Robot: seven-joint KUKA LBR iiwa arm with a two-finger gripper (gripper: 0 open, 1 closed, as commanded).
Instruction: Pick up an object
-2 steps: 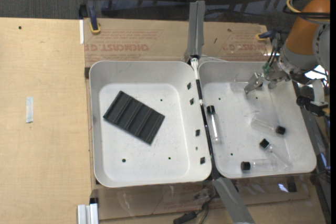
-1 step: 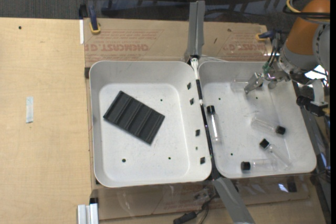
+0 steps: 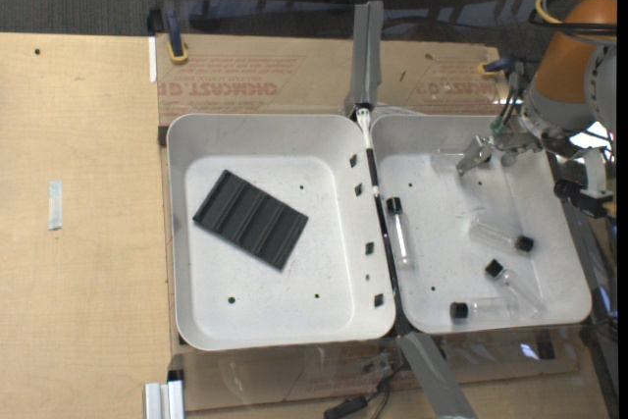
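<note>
The gripper (image 3: 478,155), its two fingers apart and holding nothing, hangs over the right bin (image 3: 549,314) near its far edge, probably to reach the clear tubes (image 3: 397,231) lying below.

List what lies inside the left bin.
The left bin holds one dark ribbed rectangular panel, lying flat and askew near its upper left. A few small dark specks dot the floor. Whatever sits beneath the panel is covered.

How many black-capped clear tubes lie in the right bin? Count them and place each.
4: one tube along the left wall, one mid-right, one just below it, one near the front edge. Clear plastic may hide more.
</note>
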